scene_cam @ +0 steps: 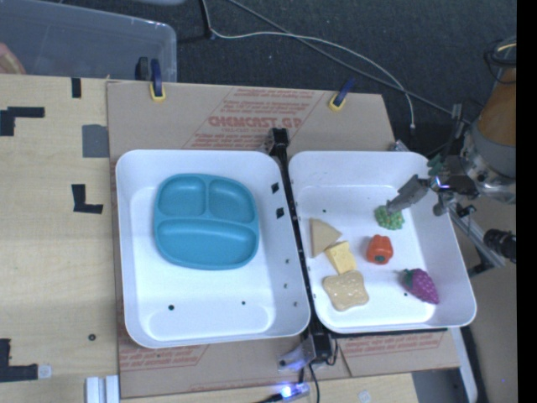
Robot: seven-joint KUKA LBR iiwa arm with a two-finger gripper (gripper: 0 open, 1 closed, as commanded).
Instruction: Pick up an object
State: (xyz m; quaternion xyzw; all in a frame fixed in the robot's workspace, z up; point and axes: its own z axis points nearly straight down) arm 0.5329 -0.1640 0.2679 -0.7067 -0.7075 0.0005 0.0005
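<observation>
Broccoli (388,218) lay in the right bin (336,173), just above the red pepper (379,249). Touching its top, the hand (406,197) reached in; whether it gripped, I cannot tell. Grapes (422,285) sat below-right of the pepper, cheese (340,257) left.

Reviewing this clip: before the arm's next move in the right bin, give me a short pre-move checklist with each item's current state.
1. Gripper over the right bin: ok, it hangs near the bin's upper right part.
2. Gripper lined up with a target: ok, its tip sits at the green broccoli piece.
3. Object held between the fingers: cannot tell, the finger state is unclear at this size.
4. Neighbours clear of the target: ok, the red pepper, purple grapes and yellow cheese block lie apart from the broccoli.
5. Left bin undisturbed: ok, the blue divided plate lies flat in the left bin.
</observation>
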